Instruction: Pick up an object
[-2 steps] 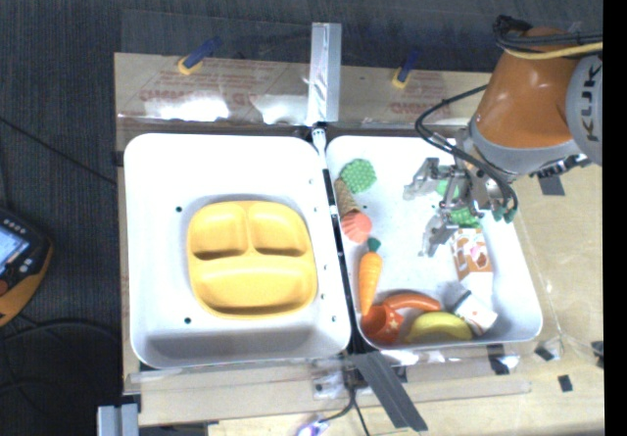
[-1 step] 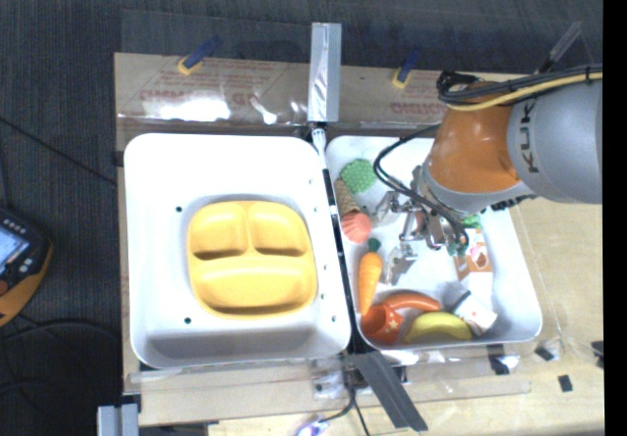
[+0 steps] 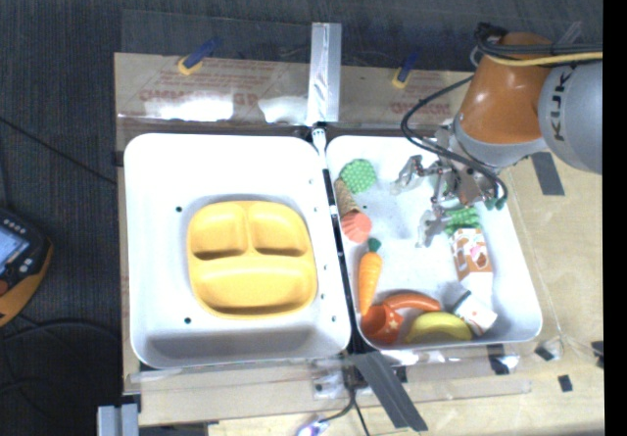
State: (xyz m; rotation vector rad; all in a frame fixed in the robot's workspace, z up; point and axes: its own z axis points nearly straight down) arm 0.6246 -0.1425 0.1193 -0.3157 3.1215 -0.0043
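White right bin point(image 3: 519, 321) holds the candidates: carrot point(image 3: 369, 275), banana point(image 3: 438, 327), red pepper point(image 3: 392, 313), carton point(image 3: 471, 254), green ball point(image 3: 359, 173), cork-like roll point(image 3: 347, 197). Yellow tray point(image 3: 252, 256) sits in left bin point(image 3: 147, 228). Gripper point(image 3: 425, 199) hangs over the bin's upper middle, fingers spread, nothing between them. Green item point(image 3: 464, 218) lies just beside it, partly hidden under the wrist. Risk: fingers descending onto bare floor between ball and carton, or nudging the carton aside and closing on nothing.
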